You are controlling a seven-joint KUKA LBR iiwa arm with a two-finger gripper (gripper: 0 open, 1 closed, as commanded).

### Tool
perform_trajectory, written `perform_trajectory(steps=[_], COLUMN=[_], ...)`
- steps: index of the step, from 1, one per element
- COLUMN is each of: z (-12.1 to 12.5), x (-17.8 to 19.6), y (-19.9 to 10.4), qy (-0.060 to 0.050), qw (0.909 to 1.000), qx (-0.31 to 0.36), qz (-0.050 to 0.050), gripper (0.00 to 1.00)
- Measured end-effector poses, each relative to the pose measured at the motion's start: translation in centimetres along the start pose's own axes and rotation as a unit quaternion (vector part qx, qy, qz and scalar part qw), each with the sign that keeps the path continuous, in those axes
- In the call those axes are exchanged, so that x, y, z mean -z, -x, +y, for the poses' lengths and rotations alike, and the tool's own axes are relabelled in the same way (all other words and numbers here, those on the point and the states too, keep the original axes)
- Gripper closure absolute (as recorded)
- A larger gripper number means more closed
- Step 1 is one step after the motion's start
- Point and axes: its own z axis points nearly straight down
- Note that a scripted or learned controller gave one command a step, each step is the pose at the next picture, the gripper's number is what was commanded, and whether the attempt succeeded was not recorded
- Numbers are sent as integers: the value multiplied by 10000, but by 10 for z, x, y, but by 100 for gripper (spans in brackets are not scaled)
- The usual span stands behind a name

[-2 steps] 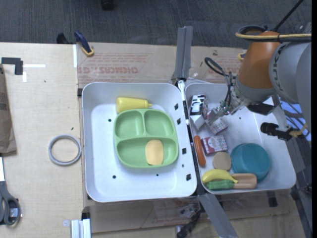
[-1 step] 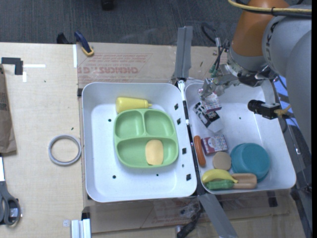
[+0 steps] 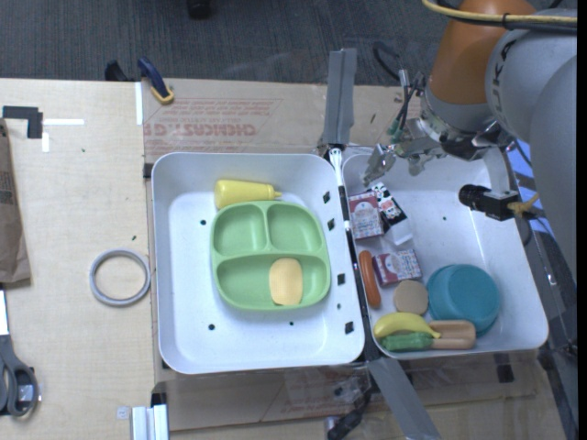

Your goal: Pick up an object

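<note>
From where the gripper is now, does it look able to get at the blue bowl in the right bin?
Probably yes. The gripper hangs above the right bin's far edge, and the blue bowl sits open from above, with bare floor between them. Only the round tan piece lies close beside it.

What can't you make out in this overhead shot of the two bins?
- Pincer, camera view: too small and blurred against the bin rim to tell its state.
- Cartons: print too small to read.
- Green item, camera view: partly covered by the banana, so its shape is unclear.
- Scissors: cut off by the left edge.
- Brown bag: cut off by the left edge.
</note>
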Motion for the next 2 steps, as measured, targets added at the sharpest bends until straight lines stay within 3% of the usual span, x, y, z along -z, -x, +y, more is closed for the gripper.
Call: perform_trajectory(steps=[1, 2], z=[-9, -109], x=[-47, -76], y=[56, 43], qy=[0, -1], qw=[9946, 9877], qx=[1037, 1563], qz=[3, 12], gripper=[0, 0])
